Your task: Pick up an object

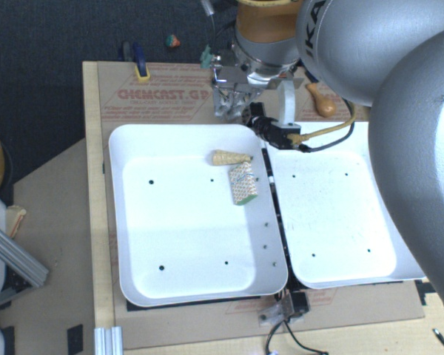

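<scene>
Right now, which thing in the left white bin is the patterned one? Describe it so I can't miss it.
Look at the left white bin, upper right part near the divide. There lies the small flat piece with a green-and-white speckled pattern, just below the plain tan cone-shaped piece, which bears no pattern.

The two shallow white bins look like smooth, slightly glossy plastic; the flat tan bench board reads as matt wood or fibreboard; the large grey arm casing is smooth with a soft sheen; the small speckled green-white object appears rough.
</scene>
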Tool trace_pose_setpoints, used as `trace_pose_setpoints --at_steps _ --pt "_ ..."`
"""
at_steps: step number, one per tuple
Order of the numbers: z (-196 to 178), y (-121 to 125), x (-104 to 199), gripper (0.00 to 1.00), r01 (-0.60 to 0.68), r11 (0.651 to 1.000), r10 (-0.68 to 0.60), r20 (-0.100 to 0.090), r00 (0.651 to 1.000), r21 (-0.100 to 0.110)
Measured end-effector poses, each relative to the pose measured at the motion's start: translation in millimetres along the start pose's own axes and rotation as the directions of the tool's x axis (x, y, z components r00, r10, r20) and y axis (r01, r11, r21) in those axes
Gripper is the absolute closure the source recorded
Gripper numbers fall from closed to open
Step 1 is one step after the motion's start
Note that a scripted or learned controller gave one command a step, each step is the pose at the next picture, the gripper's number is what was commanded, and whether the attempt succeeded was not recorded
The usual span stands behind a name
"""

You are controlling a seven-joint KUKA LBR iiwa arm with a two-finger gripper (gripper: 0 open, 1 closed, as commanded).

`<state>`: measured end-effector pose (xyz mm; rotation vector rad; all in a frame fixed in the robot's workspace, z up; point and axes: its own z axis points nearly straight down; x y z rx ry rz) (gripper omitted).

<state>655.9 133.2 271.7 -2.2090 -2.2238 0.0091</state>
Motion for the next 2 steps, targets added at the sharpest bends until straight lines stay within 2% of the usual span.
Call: trace_pose_setpoints --at_steps 1,2 --pt "-39.8 -47.4 -25.5 1.00 -0.009 1.000 0.009 0.000 1.000 -0.006" --pt "-87.6 -76.7 -30.1 1.00 -0.007 1.000 0.007 0.000 1.000 -0.015"
